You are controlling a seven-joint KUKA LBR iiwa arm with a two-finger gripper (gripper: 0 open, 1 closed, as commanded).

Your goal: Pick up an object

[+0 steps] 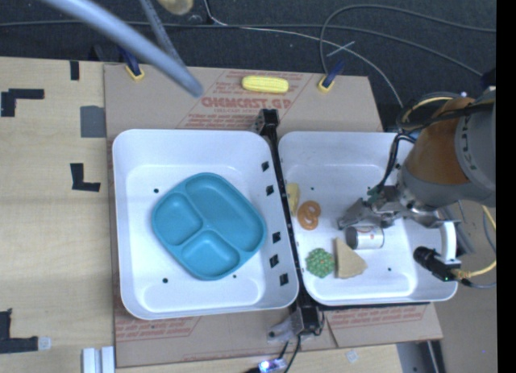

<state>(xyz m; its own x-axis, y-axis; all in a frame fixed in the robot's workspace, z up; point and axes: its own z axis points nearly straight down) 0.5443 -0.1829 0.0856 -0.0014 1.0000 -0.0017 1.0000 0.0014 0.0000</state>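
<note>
While the gripper [364,230] (finger state unclear) hangs in the right bin [339,150], a wedge [349,263], green ball [320,263] and pretzel [309,215] lie nearby.

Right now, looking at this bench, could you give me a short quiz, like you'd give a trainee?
1. True or false: the blue divided plate lies in the left bin.
2. Which item lies outside both bins, on the cardboard behind them? A) green ball B) yellow corn-like piece C) orange ring
3. Fill in: the pincer is down in the ____ bin.

Key
1. True.
2. B: the yellow piece lies on the cardboard; the green ball and orange ring lie in the right bin.
3. Right.
</note>
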